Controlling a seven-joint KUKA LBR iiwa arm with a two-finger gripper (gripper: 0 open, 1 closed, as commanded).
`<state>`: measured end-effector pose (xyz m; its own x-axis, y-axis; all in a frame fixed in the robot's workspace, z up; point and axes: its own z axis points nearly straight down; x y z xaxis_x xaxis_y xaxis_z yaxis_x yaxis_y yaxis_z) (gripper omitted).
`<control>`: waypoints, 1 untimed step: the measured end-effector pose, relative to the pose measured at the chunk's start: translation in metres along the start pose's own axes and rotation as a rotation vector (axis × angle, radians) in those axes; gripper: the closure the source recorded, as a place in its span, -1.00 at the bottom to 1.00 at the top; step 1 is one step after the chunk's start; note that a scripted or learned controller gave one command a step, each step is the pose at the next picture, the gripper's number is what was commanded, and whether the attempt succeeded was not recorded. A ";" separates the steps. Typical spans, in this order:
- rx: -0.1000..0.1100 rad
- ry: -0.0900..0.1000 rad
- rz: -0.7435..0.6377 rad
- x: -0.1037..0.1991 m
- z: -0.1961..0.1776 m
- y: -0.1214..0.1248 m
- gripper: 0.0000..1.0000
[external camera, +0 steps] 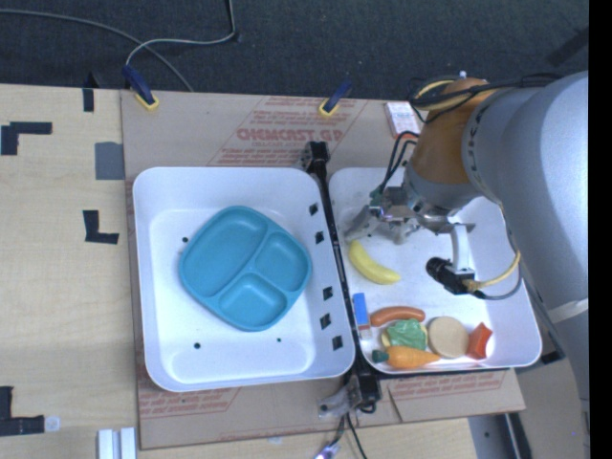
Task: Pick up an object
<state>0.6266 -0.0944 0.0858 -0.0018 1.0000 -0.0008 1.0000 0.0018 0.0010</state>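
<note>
Your arm reaches in over the right bin, its gripper low above the bin floor with its 2 fingers spread apart and nothing between them. The banana lies just below the gripper toward the camera, apart from the fingertips. Farther from the gripper, along the bin's near edge, you see a sausage, a green toy, a carrot, a tan disc and a red piece. Left of the gripper, the left bin holds a blue divided plate.
</note>
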 end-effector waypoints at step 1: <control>-0.003 -0.001 0.000 0.000 0.000 -0.025 -1.00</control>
<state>0.6015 -0.0948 0.0863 -0.0017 1.0000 -0.0019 1.0000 0.0017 0.0038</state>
